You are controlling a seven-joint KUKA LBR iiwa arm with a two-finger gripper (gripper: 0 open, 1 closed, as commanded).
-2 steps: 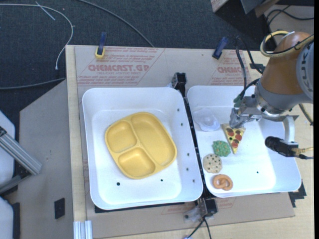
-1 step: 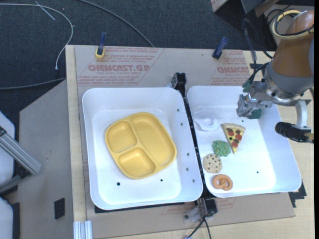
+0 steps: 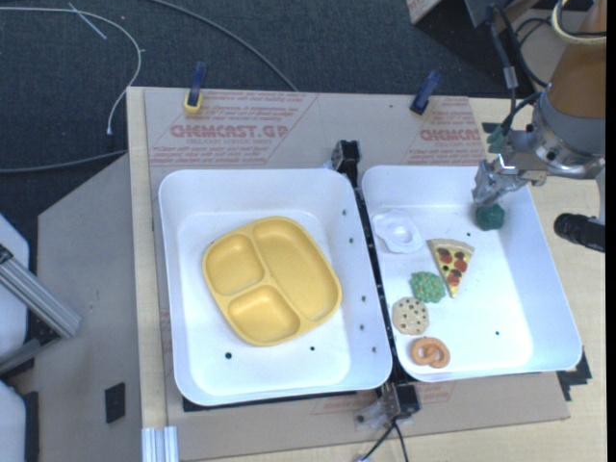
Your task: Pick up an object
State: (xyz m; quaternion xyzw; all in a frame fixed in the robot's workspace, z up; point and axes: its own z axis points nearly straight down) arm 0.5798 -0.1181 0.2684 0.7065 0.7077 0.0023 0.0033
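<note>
Right bin [image 3: 539, 345], near edge first: pretzel [image 3: 430, 353], then cookie [image 3: 411, 315], green leafy piece [image 3: 426, 286], pizza slice [image 3: 451, 261] with its point toward the near side, small white cup [image 3: 396, 231]. Left bin [image 3: 183, 258] carries a yellow divided plate [image 3: 271, 279].

Farthest in the right bin: dark green lump [image 3: 492, 217], near the back right corner. End effector [image 3: 493, 187] sits just above and behind it, the lump at its tips. Whether it is gripped or merely touched, cannot tell. Lump looks roundish, no clear long axis.
</note>
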